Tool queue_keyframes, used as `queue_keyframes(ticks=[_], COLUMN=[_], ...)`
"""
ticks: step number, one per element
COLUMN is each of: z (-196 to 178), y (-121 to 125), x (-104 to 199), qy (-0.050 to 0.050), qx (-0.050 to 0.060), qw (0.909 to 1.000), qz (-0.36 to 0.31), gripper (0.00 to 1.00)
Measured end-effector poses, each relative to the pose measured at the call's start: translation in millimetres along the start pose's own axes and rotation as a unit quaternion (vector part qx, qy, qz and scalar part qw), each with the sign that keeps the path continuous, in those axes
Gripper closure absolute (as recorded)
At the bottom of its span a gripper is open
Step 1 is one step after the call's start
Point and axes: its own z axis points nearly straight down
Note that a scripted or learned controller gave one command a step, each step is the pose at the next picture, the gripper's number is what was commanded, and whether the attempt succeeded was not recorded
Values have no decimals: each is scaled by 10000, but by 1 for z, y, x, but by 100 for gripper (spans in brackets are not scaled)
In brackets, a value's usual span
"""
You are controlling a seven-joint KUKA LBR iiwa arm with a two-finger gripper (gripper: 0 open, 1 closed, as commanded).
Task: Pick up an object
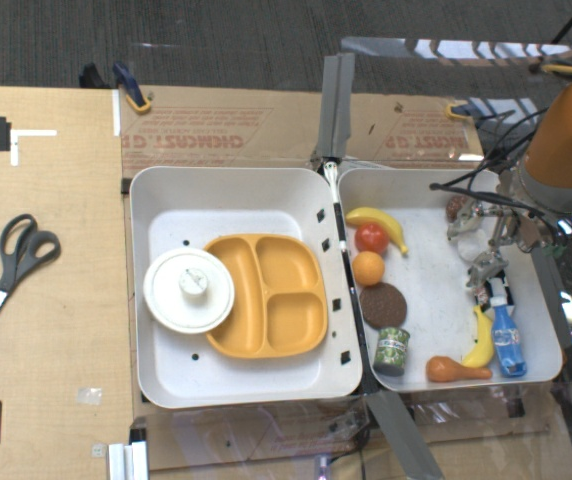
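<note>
Objects for picking lie in the right-hand shallow white bin (436,193): a yellow banana (381,224), red tomato (371,237), orange (368,268), brown round cookie (383,305), green can (391,350), blue bottle (507,340), a second banana (481,340) and an orange gourd-shaped toy (449,369). You see the gripper (486,268) at that bin's right side; its grip cannot be told. The left-hand white bin (156,368) holds a yellow divided plate (271,298) and a white round lid (189,289).

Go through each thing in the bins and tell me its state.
White lid: resting on the yellow divided plate, knob up.
Green can: lying on its side.
Blue bottle: lying flat.
Tomato: touching a banana.
Gripper: above the right bin.
</note>
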Motion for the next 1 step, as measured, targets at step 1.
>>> queue_keyframes(ticks=[1], z=[-14], y=[14], x=[61], qy=[-249], qx=[20], qw=[9979], qz=[591], gripper=[0])
